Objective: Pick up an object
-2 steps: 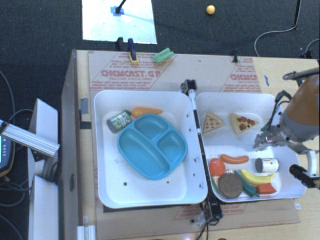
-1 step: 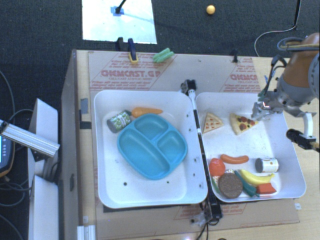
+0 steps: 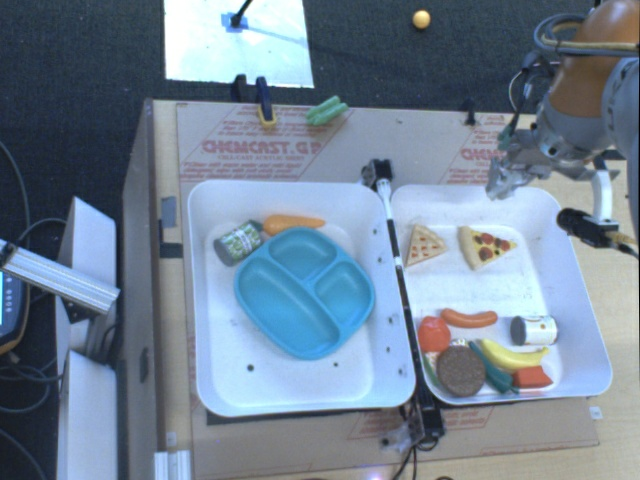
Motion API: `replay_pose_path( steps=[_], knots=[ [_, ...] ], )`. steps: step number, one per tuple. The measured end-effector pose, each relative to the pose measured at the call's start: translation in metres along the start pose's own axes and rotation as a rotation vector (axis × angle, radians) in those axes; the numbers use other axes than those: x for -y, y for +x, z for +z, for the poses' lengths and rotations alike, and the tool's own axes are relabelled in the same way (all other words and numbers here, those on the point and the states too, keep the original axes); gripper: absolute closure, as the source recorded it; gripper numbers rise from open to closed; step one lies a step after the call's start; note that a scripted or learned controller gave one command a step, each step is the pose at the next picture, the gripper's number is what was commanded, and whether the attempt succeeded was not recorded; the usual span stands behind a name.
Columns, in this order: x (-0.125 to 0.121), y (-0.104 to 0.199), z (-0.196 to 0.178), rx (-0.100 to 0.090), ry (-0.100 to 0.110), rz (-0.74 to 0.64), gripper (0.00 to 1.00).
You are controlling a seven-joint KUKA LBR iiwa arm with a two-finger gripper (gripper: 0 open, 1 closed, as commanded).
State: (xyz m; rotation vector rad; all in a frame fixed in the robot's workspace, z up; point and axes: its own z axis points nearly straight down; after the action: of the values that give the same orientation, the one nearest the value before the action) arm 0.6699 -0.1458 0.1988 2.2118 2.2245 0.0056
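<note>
So the arm comes in from the right, and its gripper (image 3: 501,183) sits over the back edge of the right bin (image 3: 575,303), up near the far corner, with nothing visibly in it; honestly can't tell from this angle if it's released or clenched, it's too small and blurry. All the pickable stuff is well apart from it. In the right bin there's a pizza slice (image 3: 487,246) with red toppings closest to the gripper, then a plain triangular slice (image 3: 425,244) beside it near the divider. Down toward the front: a hot dog sausage (image 3: 469,318), a tomato (image 3: 433,335), a brown burger patty (image 3: 461,369), a banana (image 3: 510,356), a small white can (image 3: 534,329) lying on its side, and an orange piece (image 3: 534,377) tucked under the banana. The left bin (image 3: 225,373) has a blue divided plate (image 3: 303,291) lying at a slant, with a carrot (image 3: 293,223) and a green-labelled can (image 3: 239,242) just behind it. A green thing (image 3: 327,111) lies on the worktop (image 3: 300,148) behind the bins, and a little yellow ball (image 3: 421,18) sits way back on the dark floor.
</note>
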Motion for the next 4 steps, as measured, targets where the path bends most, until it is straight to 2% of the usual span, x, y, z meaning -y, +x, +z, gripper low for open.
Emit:
replay_pose_path(
  steps=[1, 2, 3, 4],
  knots=[
    [0.001, -0.001, 0.001, 0.001, 0.002, 0.001, 0.00],
    [0.021, -0.023, 0.111, 0.001, 0.003, 0.003, 0.00],
    [0.052, -0.007, 0.114, -0.001, 0.004, 0.004, 0.00],
    [0.077, -0.020, 0.114, 0.000, 0.004, 0.005, 0.00]
  ],
)
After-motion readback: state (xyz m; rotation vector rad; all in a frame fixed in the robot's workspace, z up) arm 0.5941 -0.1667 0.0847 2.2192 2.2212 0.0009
